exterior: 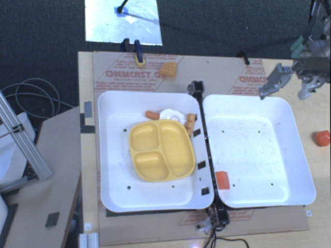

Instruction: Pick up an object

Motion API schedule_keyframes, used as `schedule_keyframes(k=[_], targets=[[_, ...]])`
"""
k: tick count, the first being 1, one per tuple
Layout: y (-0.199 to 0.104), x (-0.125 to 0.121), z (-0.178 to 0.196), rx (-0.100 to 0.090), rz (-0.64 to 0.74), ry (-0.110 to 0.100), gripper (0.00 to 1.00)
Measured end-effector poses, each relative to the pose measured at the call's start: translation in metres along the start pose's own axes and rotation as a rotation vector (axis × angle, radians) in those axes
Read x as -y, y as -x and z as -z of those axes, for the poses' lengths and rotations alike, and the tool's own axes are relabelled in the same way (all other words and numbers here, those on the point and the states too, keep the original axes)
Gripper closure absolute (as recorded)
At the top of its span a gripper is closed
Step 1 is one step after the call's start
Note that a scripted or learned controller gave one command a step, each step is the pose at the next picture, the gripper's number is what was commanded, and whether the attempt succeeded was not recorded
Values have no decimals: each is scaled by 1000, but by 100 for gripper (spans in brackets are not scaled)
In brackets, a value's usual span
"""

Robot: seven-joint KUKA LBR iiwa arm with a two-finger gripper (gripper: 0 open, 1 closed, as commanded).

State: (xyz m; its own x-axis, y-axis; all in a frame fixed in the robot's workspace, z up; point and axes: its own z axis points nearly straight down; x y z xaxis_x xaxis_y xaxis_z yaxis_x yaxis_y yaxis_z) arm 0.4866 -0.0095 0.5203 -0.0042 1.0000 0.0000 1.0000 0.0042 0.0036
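Note:
A yellow divided plate point(161, 150) lies in the left bin point(111, 138). Behind it sit a small orange sausage-shaped piece point(152, 115), a white item point(172, 115) and a tan piece point(191, 122). A red-orange block point(222, 180) rests near the front left corner of the right bin point(289, 154). My gripper point(288, 86) hangs above the back right rim of the right bin, open, its fingers spread with nothing between them. It is far from every object.
An orange-tan chunk point(168, 69) lies on the bench behind the left bin. A red object point(322, 138) sits on the bench right of the right bin. A yellow and blue clamp point(138, 55) stands at the bench's back edge. Cables lie at the left.

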Motion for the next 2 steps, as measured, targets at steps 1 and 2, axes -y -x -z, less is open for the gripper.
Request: schedule_keyframes(k=[1,2], targets=[[0,-1,12,0,5,5,100],[0,-1,11,0,5,3,0]])
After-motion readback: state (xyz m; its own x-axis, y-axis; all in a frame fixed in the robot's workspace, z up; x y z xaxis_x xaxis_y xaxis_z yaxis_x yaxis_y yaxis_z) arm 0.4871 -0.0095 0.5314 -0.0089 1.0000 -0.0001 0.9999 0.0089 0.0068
